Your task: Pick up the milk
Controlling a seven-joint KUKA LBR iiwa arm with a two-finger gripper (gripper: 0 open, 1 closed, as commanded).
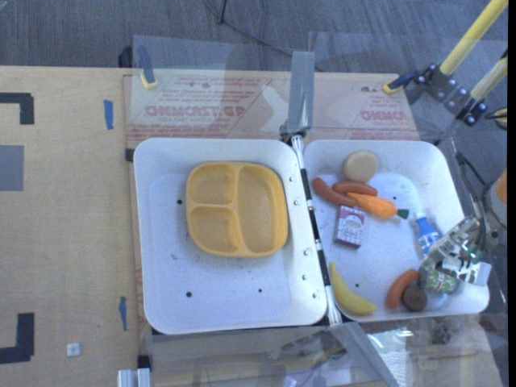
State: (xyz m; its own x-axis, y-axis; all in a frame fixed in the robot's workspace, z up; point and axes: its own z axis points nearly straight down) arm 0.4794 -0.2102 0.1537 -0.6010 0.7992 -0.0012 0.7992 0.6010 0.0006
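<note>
Milk (425,234) shows as a small blue-and-white container with a pale top, lying tilted in the right bin (451,164), just right of and below the carrot (375,205). Far left of the carrot, a yellow divided plate (238,208) sits in the left bin (153,216). A banana (351,295) lies below and left of the carrot, and a red box (349,226) lies just below-left of it. The gripper (453,254) is well right of and below the carrot, just beside the milk's lower end. Whether it is wide or closed cannot be told, nor whether it touches the milk.
</note>
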